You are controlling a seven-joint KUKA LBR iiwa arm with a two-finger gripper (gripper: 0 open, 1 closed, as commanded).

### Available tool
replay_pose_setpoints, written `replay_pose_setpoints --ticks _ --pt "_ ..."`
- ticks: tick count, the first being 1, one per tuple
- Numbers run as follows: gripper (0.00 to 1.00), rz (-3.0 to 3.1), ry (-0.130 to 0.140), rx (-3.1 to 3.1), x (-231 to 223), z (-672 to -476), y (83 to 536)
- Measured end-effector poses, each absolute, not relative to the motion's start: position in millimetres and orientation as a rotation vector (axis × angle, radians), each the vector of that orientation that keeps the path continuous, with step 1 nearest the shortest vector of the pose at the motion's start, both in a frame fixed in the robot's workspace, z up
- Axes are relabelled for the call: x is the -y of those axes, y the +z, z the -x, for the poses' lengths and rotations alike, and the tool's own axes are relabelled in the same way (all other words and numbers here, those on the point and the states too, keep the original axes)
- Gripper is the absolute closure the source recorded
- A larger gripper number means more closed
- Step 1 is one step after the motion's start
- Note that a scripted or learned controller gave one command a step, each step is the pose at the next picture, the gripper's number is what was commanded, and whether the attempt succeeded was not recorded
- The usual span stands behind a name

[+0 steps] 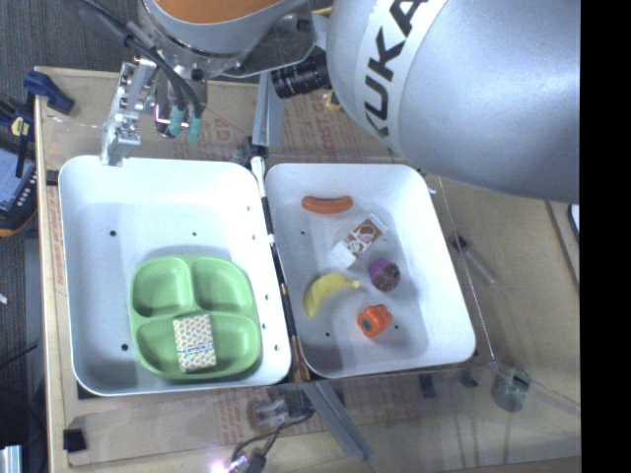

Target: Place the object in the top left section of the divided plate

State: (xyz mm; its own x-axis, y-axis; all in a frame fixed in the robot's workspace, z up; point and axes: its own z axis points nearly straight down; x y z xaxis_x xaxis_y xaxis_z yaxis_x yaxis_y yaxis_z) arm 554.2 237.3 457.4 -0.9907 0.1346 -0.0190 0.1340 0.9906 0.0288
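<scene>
Two white bins sit side by side on the bench. The left bin (84, 264) carries a green divided plate (141, 313) close to its front edge, nearer the front right corner than the front left. The plate has two small sections along its back and one wide section across its front. A small patterned packet (194, 343) lies flat in the wide front section, about midway along it, and nothing touches it. The plate's top left section holds nothing.

The right bin (434, 264) holds five things:
- a sausage (326, 204) near the back edge
- a printed wrapper (363, 236) just in front of the sausage
- a dark purple lump (385, 276) near the middle
- a banana (328, 290) to the left of the lump
- an orange piece (374, 320) toward the front

The gripper (120, 131) hangs over the left bin's back left corner, at or just beyond the rim, well apart from the plate and packet. Whether it is spread or pressed together cannot be told from this angle; nothing is seen pinched in it. The grey arm (463, 67) crosses the back of the right bin.
</scene>
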Motion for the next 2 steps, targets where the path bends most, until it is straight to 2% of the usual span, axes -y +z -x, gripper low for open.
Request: replay_pose_setpoints --ticks 2 --pt "1.00 -0.197 0.053 -3.109 -241 -554.2 480"
